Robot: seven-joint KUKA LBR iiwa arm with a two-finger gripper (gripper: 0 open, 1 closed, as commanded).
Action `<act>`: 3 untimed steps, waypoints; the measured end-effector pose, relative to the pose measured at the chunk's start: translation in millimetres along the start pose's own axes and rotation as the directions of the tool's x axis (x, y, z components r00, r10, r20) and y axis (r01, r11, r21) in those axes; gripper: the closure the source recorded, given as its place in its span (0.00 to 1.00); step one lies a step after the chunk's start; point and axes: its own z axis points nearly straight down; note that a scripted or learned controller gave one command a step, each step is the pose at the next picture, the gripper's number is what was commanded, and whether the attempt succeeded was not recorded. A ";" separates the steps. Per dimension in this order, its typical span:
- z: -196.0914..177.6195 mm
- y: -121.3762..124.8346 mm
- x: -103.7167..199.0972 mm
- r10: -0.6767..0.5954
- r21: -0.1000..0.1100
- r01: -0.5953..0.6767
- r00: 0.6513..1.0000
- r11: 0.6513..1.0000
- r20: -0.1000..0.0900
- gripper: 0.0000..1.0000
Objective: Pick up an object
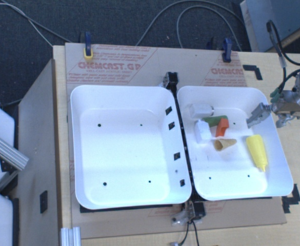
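Note:
The right bin (278,186) holds several small objects. A yellow corn-shaped piece (257,151) lies near its right wall. A tan cone (224,144), an orange piece (221,127), a green piece (213,120), a white block (203,131) and a pale grey object (201,109) cluster in the bin's middle. My gripper (271,119) hangs over the bin's right rim, just above the yellow piece and to the right of the cluster. It is open, with nothing between its fingers (257,116).
The left bin (78,137) sits beside the right one, with a black divider (176,132) between them. Blue clamps (87,45) hold the board at the back. Cables run across the dark floor behind the bench.

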 end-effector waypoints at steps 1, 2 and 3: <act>134.5 91.5 61.3 -0.008 0.000 0.008 1.000 1.000 -0.003 0.00; 156.3 65.5 61.3 -0.001 -0.014 0.001 1.000 1.000 0.004 0.00; 166.2 56.7 63.1 -0.001 -0.030 0.001 1.000 1.000 0.005 0.00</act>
